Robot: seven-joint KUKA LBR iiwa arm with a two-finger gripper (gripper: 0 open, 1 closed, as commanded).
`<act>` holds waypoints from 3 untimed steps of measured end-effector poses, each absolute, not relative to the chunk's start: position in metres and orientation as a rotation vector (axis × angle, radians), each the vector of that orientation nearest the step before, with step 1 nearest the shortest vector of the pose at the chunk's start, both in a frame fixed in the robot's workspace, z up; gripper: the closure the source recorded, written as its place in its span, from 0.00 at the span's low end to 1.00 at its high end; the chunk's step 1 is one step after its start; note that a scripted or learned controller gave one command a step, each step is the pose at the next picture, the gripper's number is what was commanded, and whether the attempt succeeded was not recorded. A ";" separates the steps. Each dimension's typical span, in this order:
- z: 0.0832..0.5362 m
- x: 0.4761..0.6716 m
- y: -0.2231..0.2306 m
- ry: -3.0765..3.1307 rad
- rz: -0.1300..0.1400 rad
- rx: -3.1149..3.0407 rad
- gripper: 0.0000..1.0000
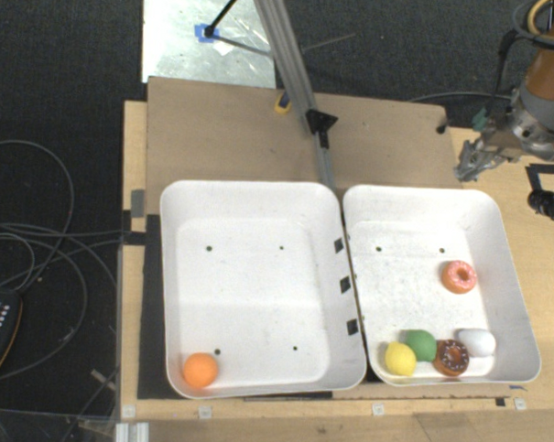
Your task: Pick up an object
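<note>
Gripper (469, 169): hanging over the bench just past the far edge of the right bin (388, 204), carrying nothing; I cannot tell its state from here.
Easiest target: the pink donut (458, 277) is lying alone, apart from the rest.
Cluster: a yellow ball (399, 358), green ball (421, 344), brown donut (452, 358) and white egg (476, 341) are crowding the near right corner, touching one another.
Left bin (250, 198): an orange ball (199, 370) is sitting in its near left corner.
Advice: I'd be going for the pink donut, coming straight down, centred.
</note>
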State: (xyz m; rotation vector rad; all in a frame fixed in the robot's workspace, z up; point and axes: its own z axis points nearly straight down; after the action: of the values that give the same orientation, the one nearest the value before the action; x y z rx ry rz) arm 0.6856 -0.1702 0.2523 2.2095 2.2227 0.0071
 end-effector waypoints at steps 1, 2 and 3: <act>0.260 0.676 -0.118 2.232 0.005 2.210 1.00; 0.266 0.667 -0.067 2.233 0.004 2.210 1.00; 0.248 0.659 -0.009 2.235 0.003 2.211 1.00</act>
State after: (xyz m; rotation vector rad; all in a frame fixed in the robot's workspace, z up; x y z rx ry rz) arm 0.6588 -0.0087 0.2482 2.2107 2.2352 0.0034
